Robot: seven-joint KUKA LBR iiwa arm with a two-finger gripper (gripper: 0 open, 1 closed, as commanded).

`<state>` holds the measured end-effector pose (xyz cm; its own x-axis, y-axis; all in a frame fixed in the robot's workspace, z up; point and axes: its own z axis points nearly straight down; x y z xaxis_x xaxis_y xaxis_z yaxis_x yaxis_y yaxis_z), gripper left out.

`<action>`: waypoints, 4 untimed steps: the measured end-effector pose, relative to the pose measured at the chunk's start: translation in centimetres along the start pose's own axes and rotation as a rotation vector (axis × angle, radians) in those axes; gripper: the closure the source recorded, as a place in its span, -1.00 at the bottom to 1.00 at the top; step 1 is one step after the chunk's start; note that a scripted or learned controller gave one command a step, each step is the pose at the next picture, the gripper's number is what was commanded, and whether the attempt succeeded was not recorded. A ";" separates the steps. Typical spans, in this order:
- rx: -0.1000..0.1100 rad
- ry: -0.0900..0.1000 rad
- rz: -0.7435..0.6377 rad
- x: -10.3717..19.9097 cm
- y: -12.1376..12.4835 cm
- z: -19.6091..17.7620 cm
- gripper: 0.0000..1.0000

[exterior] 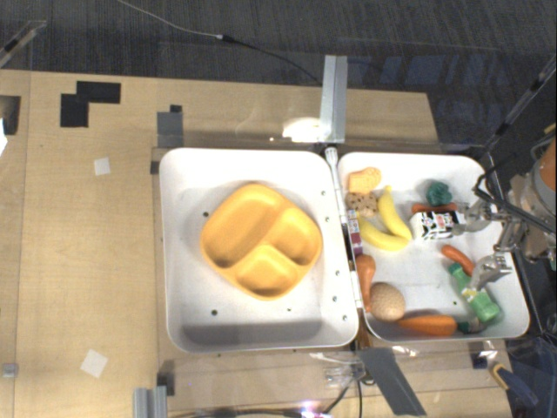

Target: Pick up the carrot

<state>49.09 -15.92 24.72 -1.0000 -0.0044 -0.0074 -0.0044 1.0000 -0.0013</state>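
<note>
Fingers (477, 221) spread wide and gripping nothing, the gripper (484, 246) hovers at the right bin's (435, 156) outer edge while the carrot (426, 325), probably a light, stiff, slippery plastic toy, lies along the front wall, best pinched across its thick middle.

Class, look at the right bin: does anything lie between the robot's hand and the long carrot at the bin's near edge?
Yes. A green object lies between the hand and the carrot, close beside the carrot's right end. Nothing lies on top of the carrot.
</note>
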 end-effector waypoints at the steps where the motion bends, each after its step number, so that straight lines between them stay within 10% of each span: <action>1: -0.002 0.004 0.169 0.3 3.2 6.7 -1.00; 2: 0.000 -0.007 0.212 0.1 5.4 15.8 -1.00; 3: 0.000 -0.010 0.206 -0.1 5.6 14.6 1.00; 4: 0.000 -0.001 -0.023 0.3 2.4 15.2 1.00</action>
<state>48.93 -13.51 9.55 -0.9996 -0.0276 -0.0080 -0.0276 0.9996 -0.0018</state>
